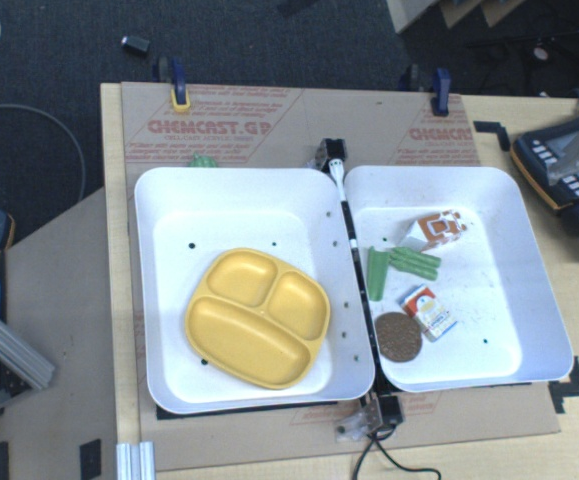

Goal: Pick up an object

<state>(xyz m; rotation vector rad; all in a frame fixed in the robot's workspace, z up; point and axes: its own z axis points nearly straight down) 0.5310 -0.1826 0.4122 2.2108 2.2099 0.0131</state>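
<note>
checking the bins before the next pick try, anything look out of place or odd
One thing stands out: a small green object lies on the board outside the left bin, just past its far rim. Inside, the yellow divided plate sits askew in the left bin; the right bin holds green pieces, a brown disc and two small packets.

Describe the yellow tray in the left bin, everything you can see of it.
The yellow tray looks like moulded plastic, rounded at the corners, with three compartments: one long one along its near side and two smaller ones behind it. All three look empty. It lies flat and right side up on the floor of the left bin, turned at a slant to the bin's walls, near the front right part. Nothing else touches it.
</note>
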